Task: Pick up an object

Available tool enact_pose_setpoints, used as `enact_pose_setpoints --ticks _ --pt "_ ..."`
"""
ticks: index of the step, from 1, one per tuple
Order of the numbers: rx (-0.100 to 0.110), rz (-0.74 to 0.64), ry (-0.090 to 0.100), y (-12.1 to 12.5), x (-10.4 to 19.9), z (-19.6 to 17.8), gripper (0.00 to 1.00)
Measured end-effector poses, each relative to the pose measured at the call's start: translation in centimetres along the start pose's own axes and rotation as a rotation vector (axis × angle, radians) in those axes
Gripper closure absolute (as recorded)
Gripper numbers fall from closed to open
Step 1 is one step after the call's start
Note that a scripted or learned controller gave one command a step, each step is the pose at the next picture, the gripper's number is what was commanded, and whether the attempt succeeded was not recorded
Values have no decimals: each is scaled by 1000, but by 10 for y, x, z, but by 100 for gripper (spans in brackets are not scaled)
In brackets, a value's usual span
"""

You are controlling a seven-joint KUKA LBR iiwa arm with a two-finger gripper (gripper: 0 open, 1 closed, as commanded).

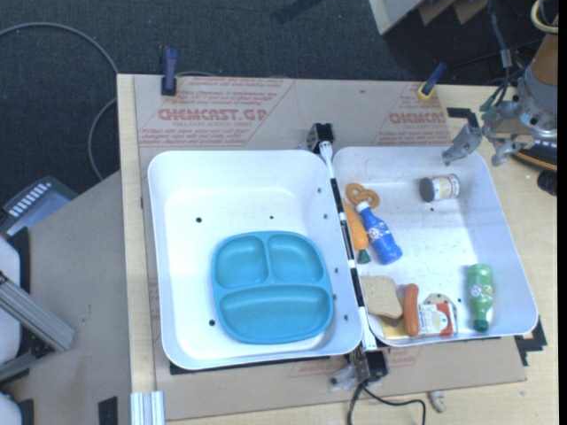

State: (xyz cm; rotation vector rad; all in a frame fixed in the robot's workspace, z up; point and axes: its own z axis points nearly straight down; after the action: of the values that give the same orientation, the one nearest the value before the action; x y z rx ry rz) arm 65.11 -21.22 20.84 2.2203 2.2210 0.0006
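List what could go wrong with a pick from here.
The slice of bread, sausage and packet crowd one corner, so the claw may nudge neighbours. The green bottle lies near the right bin wall, probably leaving little finger room. The small jar lies sideways and might roll.

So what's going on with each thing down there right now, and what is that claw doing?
Gripper: fingers apart, holding nothing, over the right bin's far right corner.
Blue divided plate: flat in the left bin, right way up.
Blue bottle: lying on its side.
Green bottle: lying down near the right wall.
Small jar: tipped on its side.
Orange scissors: lying flat, closed.
Bread slice: flat.
Hot dog sausage: lying beside the bread.
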Motion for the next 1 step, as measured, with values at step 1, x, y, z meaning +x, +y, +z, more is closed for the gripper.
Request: enact_pose_setpoints --ticks 1 --pt "-19 -2 -7 10 25 98 0"
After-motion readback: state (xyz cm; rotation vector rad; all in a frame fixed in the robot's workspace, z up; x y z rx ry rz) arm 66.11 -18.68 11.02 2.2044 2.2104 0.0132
